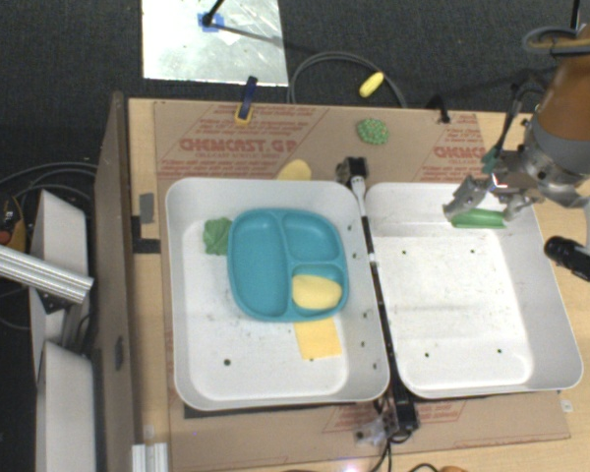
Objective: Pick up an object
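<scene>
My gripper (482, 203) hangs over the back right part of the right bin (472, 362), at the end of the grey arm with the orange band (575, 101). A long green object (478, 220) lies right under the gripper, at the bin's back edge. Whether the green object is gripped or only lying beneath the gripper is unclear. In the left bin (202, 362) sits a blue divided plate (270, 264) with a yellow rounded piece (317, 291) in its front right compartment. A flat yellow square (319, 339) lies in front of the plate, and a green leafy piece (216, 235) lies at its left.
A pale yellow piece (295, 171) sits at the back rim of the left bin. On the cardboard behind the bins lie a green round object (373, 131) and a blue-and-yellow tool (246, 101). A yellow item (372, 85) and cables lie further back.
</scene>
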Robot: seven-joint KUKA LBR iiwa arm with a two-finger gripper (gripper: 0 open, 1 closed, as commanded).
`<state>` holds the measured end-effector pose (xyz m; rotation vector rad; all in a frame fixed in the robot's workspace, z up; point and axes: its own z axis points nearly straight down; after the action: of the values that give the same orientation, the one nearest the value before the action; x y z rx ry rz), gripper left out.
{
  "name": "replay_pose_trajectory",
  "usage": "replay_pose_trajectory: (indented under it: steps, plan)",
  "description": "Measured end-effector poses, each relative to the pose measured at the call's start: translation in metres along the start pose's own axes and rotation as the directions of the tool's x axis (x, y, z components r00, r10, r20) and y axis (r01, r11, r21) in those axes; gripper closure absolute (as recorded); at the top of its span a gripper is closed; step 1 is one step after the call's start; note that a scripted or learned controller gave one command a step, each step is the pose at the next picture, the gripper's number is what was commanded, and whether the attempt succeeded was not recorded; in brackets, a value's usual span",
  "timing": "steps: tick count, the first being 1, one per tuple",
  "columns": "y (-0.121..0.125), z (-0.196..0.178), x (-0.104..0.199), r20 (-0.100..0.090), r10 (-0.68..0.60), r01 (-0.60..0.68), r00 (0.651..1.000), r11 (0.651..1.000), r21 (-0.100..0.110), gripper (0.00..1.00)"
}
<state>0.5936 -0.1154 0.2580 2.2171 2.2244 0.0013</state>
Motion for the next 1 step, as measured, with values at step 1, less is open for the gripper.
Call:
replay_pose_trajectory:
  steps: [1]
  plan:
    - [0.0010, -0.0111, 0.0003, 0.000, -0.003, 0.003, 1.000, 1.000, -0.004, 1.00]
